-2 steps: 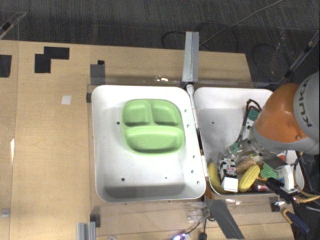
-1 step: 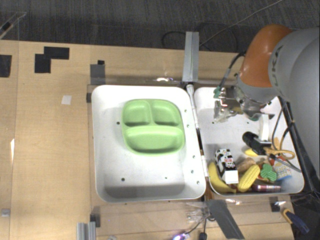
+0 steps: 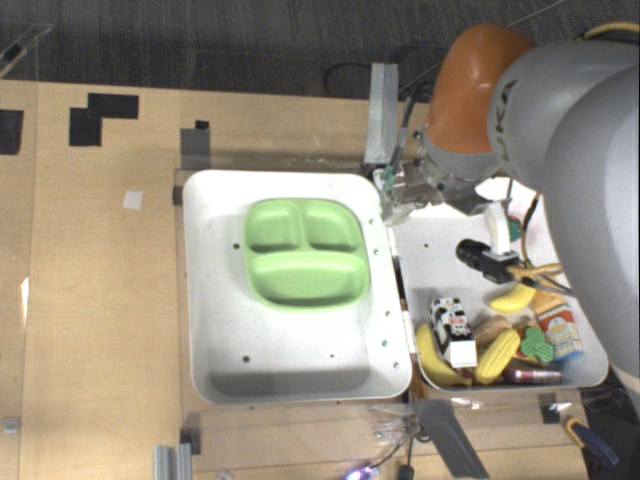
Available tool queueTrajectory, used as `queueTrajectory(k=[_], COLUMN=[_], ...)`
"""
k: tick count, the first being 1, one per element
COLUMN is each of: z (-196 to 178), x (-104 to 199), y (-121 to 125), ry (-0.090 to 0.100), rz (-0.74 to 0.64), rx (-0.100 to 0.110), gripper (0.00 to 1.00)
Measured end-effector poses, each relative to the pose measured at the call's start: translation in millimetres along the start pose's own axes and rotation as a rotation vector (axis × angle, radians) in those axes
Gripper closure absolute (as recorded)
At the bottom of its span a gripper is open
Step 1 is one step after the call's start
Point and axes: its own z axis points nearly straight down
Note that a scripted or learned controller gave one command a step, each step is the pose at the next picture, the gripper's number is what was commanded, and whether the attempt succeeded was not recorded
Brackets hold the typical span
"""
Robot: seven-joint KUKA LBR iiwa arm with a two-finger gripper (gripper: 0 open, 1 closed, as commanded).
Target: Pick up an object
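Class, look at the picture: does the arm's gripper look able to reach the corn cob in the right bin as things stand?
Probably yes. The corn cob lies on top of the toy pile, uncovered from above, though a banana and other toys crowd its sides. The gripper sits at the bin's far corner.

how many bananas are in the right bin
2. One banana lies along the right bin's near-left corner, beside the cow toy. A smaller banana sits farther right, under the arm. The pile may hide more.

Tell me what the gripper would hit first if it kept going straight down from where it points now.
Probably the rim between the two bins: the gripper hangs over the right bin top-left corner, beside the left bin. Depth is unclear.
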Motion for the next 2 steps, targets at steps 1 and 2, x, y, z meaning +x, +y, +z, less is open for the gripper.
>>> queueTrajectory(k=[1, 2], z=[-37.3, -48.9], x=[-51.2, -50.0], y=[-0.5, 1.4], ry=[0.0, -0.002], rz=[0.196, 0.187], rx=[0.0, -0.004], gripper=[1.0, 1.0])
